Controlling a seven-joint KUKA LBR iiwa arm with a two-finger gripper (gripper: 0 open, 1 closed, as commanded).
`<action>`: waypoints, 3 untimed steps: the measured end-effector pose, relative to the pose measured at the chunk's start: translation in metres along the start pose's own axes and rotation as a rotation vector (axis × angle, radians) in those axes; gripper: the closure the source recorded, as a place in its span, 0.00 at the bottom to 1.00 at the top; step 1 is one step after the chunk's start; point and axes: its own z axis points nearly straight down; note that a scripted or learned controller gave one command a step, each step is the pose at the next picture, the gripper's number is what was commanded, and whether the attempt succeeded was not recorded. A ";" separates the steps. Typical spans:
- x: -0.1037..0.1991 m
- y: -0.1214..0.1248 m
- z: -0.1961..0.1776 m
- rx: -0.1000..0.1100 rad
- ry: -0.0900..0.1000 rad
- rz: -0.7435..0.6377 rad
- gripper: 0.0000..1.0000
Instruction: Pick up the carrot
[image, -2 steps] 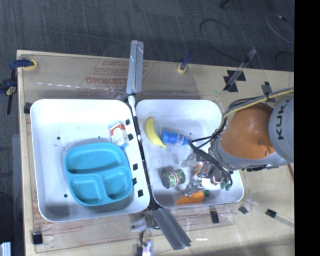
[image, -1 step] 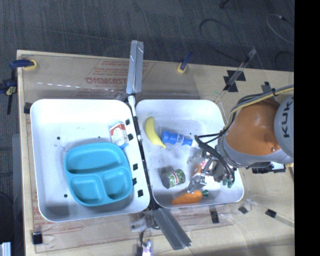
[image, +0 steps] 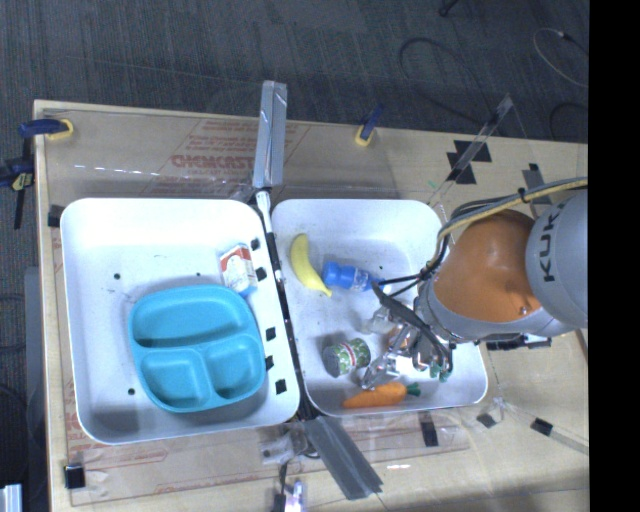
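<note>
Camera view: end effector (image: 385, 372) poised just above the carrot (image: 375, 398).
Carrot lies at the right bin's (image: 400, 222) near wall, not lifted; I cannot tell how the end effector stands, so grasp and lift remain.

You see the gripper (image: 385, 368) low in the right bin (image: 395, 215), just above the carrot (image: 375, 398), beside the can (image: 347, 356).

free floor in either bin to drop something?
Left bin: bare along the far and left sides, around the blue tray. Right bin: bare far strip behind the banana and blue bottle. Crowded near corner: can, carrot, gripper.
</note>
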 end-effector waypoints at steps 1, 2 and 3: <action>0.004 -0.002 -0.029 0.001 0.015 0.030 0.00; 0.003 0.000 -0.019 0.000 0.014 -0.058 0.00; 0.003 -0.002 -0.055 0.004 0.013 0.254 0.00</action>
